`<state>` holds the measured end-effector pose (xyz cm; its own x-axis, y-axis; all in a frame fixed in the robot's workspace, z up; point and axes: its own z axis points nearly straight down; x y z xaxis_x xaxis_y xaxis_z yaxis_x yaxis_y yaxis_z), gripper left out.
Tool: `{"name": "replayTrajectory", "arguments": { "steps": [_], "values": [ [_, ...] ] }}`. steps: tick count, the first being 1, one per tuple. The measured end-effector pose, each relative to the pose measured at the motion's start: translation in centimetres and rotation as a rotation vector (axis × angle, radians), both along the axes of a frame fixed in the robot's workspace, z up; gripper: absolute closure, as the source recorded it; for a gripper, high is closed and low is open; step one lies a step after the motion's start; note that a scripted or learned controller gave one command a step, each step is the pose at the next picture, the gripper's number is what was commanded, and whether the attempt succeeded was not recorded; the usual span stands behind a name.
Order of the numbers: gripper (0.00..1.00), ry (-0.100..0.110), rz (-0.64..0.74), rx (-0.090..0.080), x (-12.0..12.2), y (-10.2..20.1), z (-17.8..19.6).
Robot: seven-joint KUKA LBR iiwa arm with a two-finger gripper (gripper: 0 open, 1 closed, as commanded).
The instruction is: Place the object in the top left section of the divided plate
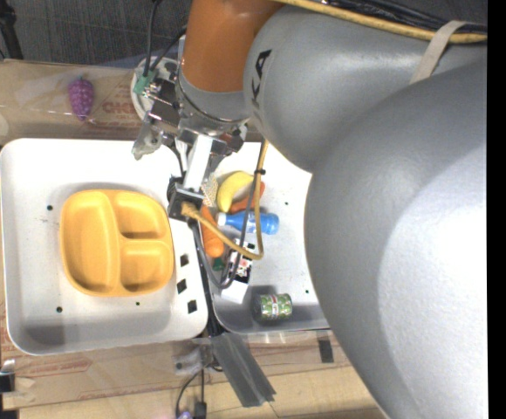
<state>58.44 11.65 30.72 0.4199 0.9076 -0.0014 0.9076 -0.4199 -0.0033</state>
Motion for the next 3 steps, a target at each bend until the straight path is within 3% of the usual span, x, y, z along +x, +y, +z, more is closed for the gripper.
{"name": "replayTrajectory", "arguments": {
  "steps": [1, 2, 3],
  "values": [
    [1.0, 0.008, 0.015, -0.002, -0.11, 0.35, 0.77],
    [0.0, 0.009, 0.016, -0.002, -0.12, 0.38, 0.76],
    [1.0, 0.015, 0.029, -0.004, -0.18, 0.61, 1.6]
  ]
}}
